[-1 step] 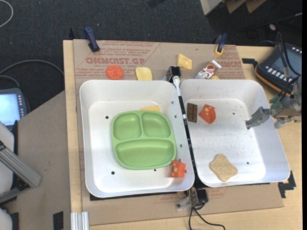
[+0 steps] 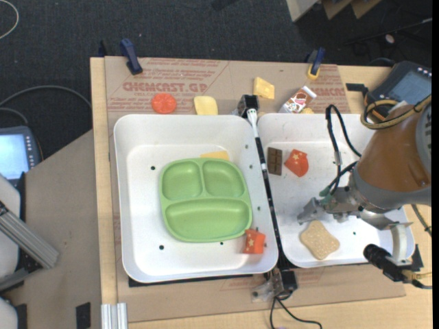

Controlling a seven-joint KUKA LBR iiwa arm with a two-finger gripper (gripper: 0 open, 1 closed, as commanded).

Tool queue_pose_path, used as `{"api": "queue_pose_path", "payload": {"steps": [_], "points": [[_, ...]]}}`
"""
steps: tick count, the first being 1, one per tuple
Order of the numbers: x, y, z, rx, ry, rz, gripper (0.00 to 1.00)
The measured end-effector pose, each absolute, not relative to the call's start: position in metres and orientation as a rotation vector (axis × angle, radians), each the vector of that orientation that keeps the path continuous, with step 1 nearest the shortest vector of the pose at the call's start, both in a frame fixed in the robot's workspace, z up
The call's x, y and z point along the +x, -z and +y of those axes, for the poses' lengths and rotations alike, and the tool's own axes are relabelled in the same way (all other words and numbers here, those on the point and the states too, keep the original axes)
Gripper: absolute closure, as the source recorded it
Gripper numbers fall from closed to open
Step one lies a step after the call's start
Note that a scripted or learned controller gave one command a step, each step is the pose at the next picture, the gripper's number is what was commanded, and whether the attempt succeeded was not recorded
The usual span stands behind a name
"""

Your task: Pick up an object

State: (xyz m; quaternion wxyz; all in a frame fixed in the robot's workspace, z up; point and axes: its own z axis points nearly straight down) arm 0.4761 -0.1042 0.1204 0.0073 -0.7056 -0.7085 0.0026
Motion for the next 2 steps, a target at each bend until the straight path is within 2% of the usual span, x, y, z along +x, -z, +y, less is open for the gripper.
{"api": "queue_pose_path", "payload": {"steps": [1,2], "points": [[0.478,-0.083,-0.106,-2.219,-0.002,-2.218,0.00],[0.585,-0.114,-0.119,-2.225,0.010,-2.234,0.00]]}}
